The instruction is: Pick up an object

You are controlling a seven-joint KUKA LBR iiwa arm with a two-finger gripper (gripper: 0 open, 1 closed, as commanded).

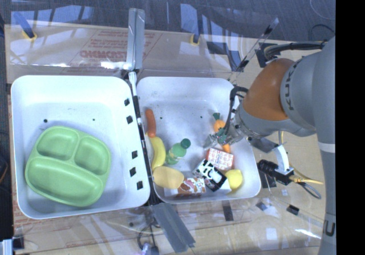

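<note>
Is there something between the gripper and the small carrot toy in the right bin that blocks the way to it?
Nothing visible stands between them. The gripper is already low in the right bin, right at the carrot toy. The red-and-white box lies just below, beside it.

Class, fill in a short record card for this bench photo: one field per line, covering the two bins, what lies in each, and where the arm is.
left bin: green divided tray
right bin: cluttered along its near side
items by the divider: hot dog, banana, green bottle
items at the near edge: potato-like piece, lemon, small cartons
arm: reaching in over the right bin's right side
gripper: low beside a carrot
</note>
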